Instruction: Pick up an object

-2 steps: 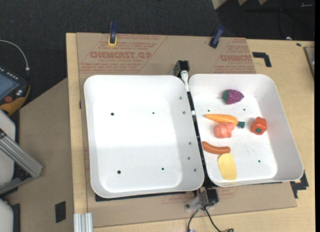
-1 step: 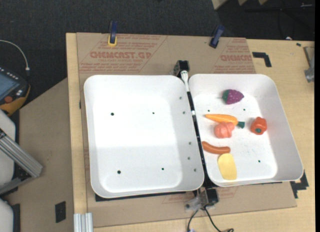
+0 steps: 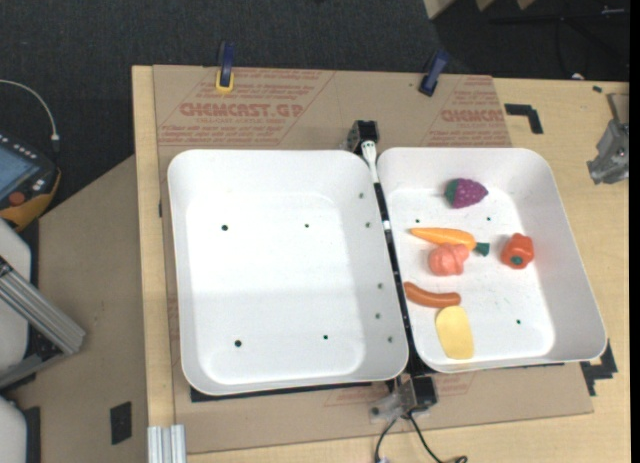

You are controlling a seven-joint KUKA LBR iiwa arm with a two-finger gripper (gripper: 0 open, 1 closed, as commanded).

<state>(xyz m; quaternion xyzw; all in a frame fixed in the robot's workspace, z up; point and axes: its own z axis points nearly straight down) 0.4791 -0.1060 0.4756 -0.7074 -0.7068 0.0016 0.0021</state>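
Six toy foods lie in the right bin point(image 3: 560, 251), the carrot point(image 3: 442, 236) among them, nothing lifted yet; the hand point(image 3: 608, 156) waits at the desk's right edge and must reach in.

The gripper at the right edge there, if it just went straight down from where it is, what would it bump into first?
Probably bare bench: the gripper sits just outside the right bin, beyond its right rim. Its height is unclear, so it might clip that rim. The toys lie further left.
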